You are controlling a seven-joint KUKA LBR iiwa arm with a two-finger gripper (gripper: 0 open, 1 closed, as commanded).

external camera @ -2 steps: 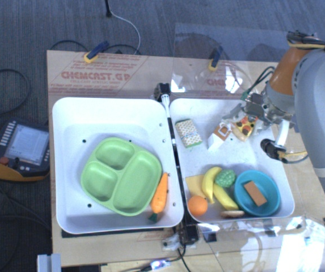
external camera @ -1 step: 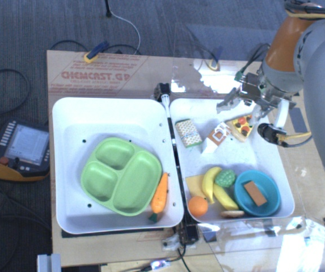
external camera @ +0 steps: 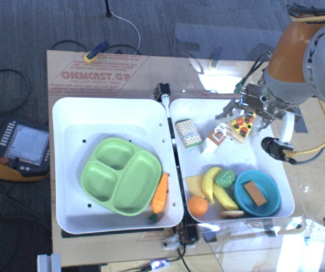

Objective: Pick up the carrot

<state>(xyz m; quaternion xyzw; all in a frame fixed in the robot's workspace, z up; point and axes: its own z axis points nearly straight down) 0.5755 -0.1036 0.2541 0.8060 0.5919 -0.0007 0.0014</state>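
Observation:
The orange carrot with a green tip lies in the left bin, lengthwise against the right edge of the green divided plate and close to the bin's right wall. My gripper hangs over the far right part of the right bin, well away from the carrot. It stands open above a small pizza-slice toy, with nothing held between its fingers.
The right bin holds a patterned box, a small house-like toy, a banana, a green fruit, an orange and a blue bowl with a brown block. A divider rail separates the bins.

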